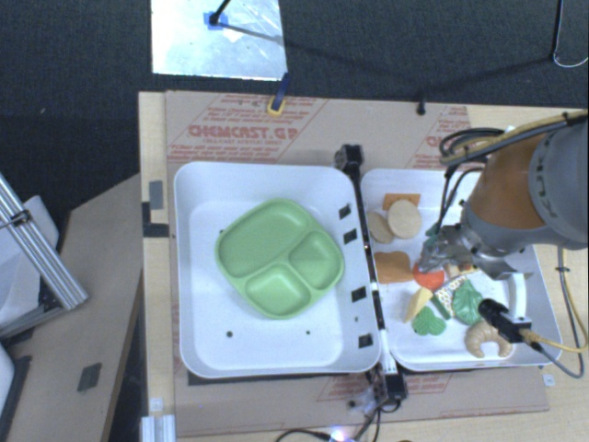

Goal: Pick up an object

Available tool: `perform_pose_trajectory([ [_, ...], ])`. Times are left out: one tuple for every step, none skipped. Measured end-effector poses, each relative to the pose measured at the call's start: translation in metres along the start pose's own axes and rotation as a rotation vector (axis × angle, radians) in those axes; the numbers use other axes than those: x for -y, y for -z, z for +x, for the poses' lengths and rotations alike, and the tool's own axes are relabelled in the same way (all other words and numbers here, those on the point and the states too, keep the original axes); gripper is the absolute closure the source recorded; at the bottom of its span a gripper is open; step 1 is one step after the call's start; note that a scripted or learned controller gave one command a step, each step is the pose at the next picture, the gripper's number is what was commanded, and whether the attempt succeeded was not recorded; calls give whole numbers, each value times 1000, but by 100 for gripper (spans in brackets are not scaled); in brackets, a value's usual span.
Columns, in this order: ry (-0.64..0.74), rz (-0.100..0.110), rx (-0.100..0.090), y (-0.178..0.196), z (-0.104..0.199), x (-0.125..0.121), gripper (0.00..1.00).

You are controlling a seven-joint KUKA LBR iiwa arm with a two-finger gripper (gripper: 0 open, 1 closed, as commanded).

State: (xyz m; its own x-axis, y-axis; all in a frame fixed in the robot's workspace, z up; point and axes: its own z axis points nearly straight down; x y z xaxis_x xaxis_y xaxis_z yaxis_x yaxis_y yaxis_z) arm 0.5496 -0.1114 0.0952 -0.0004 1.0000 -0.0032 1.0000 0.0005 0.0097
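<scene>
We take the green divided plate [280,257] as our landmark: it lies alone in the left bin [198,339], tilted a little against the bin's sides. The toy food is all to the right of the plate, gathered in the right bin [543,339]: round crackers [396,221], a toast slice [393,266], a red tomato piece [428,278], green leafy pieces [467,302] and a croissant [488,341]. Our pincer [444,254] is low in that pile, just above the tomato piece, which we judge the likely target. We cannot tell whether it is spread or closed on anything. Beyond the plate, the brown sheet [241,129] on the desk [101,238] reads "CHEMCAST GP" in red print.
</scene>
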Motion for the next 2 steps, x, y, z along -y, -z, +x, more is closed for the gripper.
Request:
perform_pose_trajectory([
  [3,9,-3,34,2,-3,100],
  [2,10,-3,70,2,3,100],
])
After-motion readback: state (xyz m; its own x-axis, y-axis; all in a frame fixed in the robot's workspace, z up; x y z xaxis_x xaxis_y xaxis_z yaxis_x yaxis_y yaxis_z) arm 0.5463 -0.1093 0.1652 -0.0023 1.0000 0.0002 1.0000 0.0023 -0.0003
